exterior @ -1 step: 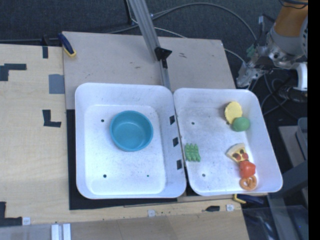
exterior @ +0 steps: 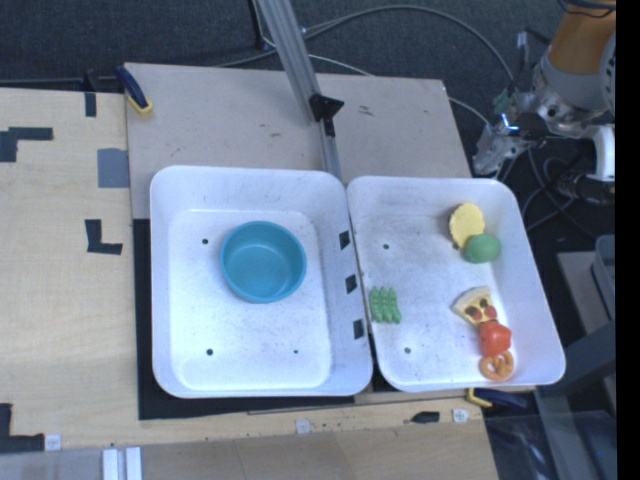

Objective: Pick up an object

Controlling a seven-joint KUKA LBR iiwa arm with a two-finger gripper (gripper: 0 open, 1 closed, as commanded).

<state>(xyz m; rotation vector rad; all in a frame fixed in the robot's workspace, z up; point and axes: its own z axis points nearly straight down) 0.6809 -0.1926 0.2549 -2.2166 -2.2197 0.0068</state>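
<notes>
Beyond the right bin, end effector well apart from yellow object, grip state unclear

I'm looking through one fixed camera above the bench, facing down at a slant, far enough back that it's taking in both white bins side by side; the arm is entering from the right.
</notes>
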